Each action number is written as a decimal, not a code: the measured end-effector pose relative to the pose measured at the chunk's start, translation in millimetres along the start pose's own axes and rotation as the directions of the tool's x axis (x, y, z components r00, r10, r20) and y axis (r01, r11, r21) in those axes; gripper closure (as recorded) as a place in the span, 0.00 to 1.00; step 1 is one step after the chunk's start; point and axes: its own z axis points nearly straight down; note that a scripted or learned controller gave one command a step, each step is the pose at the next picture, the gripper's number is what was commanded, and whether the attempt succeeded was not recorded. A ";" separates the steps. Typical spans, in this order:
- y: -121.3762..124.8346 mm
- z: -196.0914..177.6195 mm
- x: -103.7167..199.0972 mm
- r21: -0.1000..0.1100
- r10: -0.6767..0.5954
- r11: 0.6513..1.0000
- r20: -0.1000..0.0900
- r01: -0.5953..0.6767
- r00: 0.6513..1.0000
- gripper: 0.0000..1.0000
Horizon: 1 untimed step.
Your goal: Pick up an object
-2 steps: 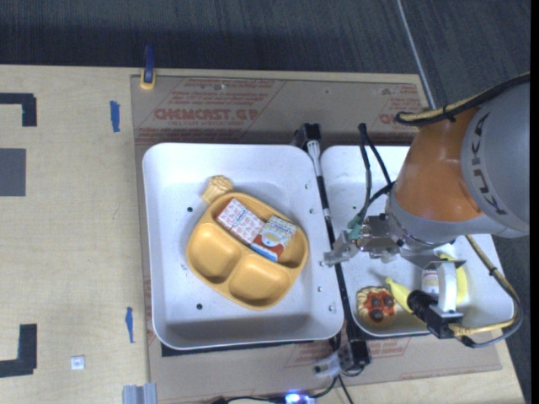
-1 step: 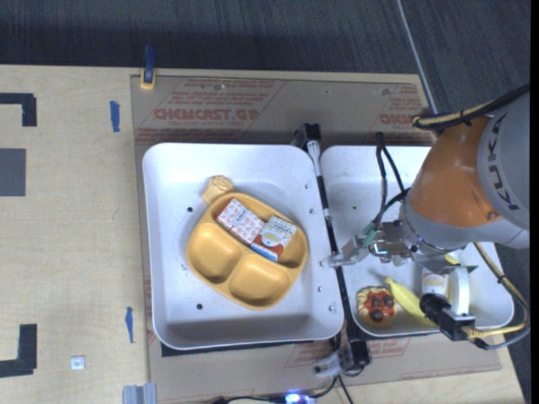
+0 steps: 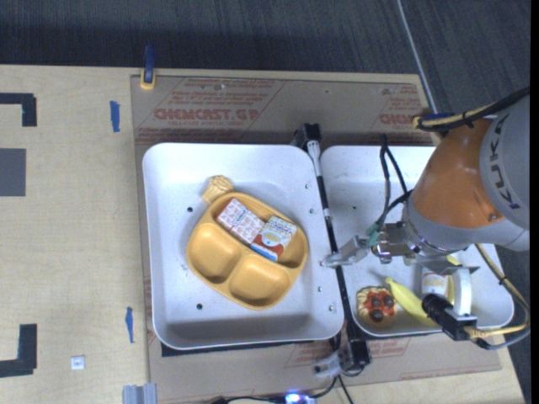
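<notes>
orange-banded arm (image 3: 459, 188) hangs over the right bin (image 3: 354, 171) at right; i cannot tell the jaws' state, so i'd descend squarely on the banana (image 3: 406, 300) at lower right.

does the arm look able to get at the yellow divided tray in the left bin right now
Probably yes. The yellow divided plastic tray lies uncovered in the left white bin, with only two small cartons in its upper compartment. The end effector sits at the bins' shared wall, right beside the tray.

A yellow tray (image 3: 240, 263) holds red-and-white patterned packets (image 3: 257, 228) in a white bin (image 3: 164, 225), seemingly.
</notes>
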 end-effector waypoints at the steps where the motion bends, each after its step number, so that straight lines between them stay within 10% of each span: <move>1: 0.7 3.7 -3.9 -0.001 -0.002 1.000 -0.005 0.002 1.000 0.00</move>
